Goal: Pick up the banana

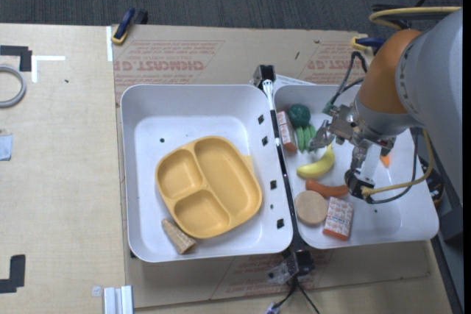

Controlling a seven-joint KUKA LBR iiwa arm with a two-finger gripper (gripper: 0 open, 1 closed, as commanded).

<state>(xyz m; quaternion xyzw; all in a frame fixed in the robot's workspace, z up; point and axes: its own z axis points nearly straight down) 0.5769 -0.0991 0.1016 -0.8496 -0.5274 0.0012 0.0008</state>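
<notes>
The yellow banana point(316, 167) lies in the right bin point(412, 220), near its left wall, curved with one end pointing up and right. My gripper point(324, 137) hangs just over that upper end, reaching in from the right below the orange wrist band. From this slant I cannot tell whether it touches the banana. The rest of the banana lies in plain sight on the bin floor.
Around the banana are a green broccoli-like piece point(298, 114), a green item point(305, 137), a red-and-white packet point(282, 130), an orange stick point(328, 189), a tan disc point(310, 208) and a red-white box point(338, 219). The left bin point(147, 121) holds a yellow divided plate point(210, 186) and a tan wedge point(179, 237).
</notes>
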